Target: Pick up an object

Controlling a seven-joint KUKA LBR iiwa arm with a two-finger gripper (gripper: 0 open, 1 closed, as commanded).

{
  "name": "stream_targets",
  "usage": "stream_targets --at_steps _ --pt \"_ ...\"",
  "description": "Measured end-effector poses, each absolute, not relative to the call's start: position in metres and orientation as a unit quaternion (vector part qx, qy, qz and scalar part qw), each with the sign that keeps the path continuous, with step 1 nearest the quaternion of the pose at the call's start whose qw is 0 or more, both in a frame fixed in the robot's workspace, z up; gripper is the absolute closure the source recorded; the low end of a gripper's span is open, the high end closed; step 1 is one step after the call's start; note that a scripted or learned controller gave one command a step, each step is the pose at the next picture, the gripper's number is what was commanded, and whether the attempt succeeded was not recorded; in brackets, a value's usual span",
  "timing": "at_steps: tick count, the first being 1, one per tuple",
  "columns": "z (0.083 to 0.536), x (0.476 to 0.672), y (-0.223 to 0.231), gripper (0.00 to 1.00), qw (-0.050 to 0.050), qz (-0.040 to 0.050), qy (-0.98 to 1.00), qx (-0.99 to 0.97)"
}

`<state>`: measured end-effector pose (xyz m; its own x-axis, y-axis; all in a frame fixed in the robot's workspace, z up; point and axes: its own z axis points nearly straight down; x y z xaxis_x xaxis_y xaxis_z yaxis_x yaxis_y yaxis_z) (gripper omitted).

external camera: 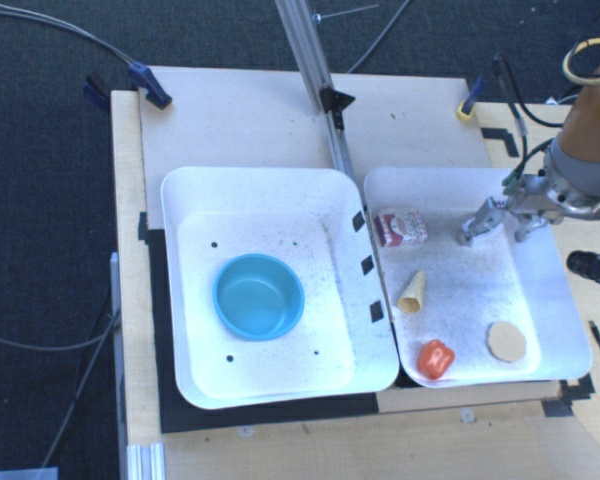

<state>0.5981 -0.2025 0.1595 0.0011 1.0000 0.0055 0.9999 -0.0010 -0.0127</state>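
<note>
While tool (500,223) hovers | red-white can (400,229) lies just left; apart

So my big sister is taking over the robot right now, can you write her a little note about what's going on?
Gripper: hanging over the upper part of the right white bin, with nothing seen between its fingers. I cannot tell if it is open or shut.

In the right bin: small red-and-white can lying on its side at the upper left, tan cone in the middle, red-orange rounded toy at the bottom, flat tan disc at the lower right.

In the left white bin: round blue bowl.

Done: nothing picked up yet.
Left: grab any one object and lift it.
</note>
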Motion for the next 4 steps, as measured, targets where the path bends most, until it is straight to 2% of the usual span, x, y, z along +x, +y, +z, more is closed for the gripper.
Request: stream_targets --at_steps 1,2,3,4 --pt "0.107 0.600 -0.191 0.00 0.009 0.0029 -0.708 -0.707" --pt "0.095 0.599 -0.190 0.00 0.008 0.0025 -0.707 -0.707" --pt "0.109 0.601 -0.190 1.00 0.007 0.0006 -0.707 -0.707" --pt "0.174 0.596 -0.190 1.00 -0.003 -0.0025 -0.707 -0.707"
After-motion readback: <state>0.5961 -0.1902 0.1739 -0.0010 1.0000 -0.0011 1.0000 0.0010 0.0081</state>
